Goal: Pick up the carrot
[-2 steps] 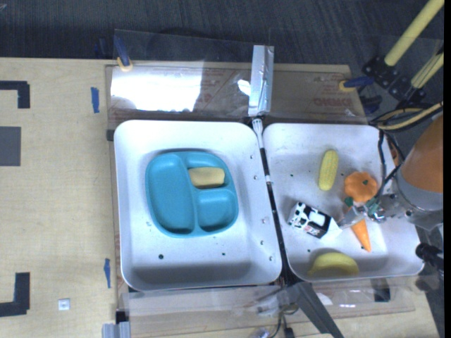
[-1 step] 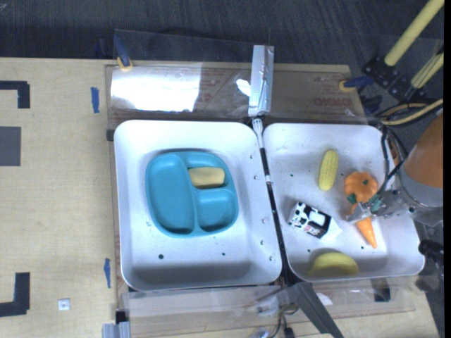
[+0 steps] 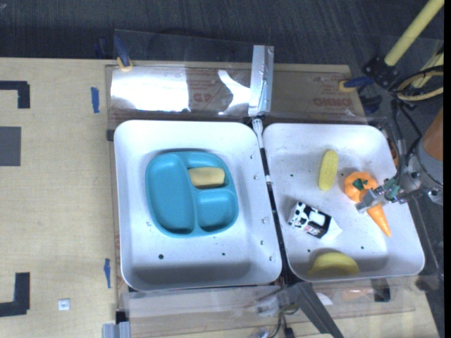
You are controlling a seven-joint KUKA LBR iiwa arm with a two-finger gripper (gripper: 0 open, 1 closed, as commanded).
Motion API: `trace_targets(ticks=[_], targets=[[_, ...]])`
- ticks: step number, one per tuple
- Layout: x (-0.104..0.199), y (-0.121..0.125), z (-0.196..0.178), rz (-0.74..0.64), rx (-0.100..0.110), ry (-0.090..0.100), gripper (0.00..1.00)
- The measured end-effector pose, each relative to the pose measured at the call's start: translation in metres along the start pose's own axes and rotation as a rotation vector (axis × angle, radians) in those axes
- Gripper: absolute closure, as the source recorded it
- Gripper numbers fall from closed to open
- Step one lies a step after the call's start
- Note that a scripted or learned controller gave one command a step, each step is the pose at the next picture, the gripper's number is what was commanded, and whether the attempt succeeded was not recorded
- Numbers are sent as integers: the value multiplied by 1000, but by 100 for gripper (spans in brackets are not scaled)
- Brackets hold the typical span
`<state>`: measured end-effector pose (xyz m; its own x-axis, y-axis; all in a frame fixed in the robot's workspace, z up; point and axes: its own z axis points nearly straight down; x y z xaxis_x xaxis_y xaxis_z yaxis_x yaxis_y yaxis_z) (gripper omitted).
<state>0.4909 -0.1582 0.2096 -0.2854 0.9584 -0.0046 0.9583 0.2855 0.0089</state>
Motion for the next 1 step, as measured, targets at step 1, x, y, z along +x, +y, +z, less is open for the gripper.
trace_targets(ticks=[1], targets=[[0, -2, 4, 2, 7, 4, 0]])
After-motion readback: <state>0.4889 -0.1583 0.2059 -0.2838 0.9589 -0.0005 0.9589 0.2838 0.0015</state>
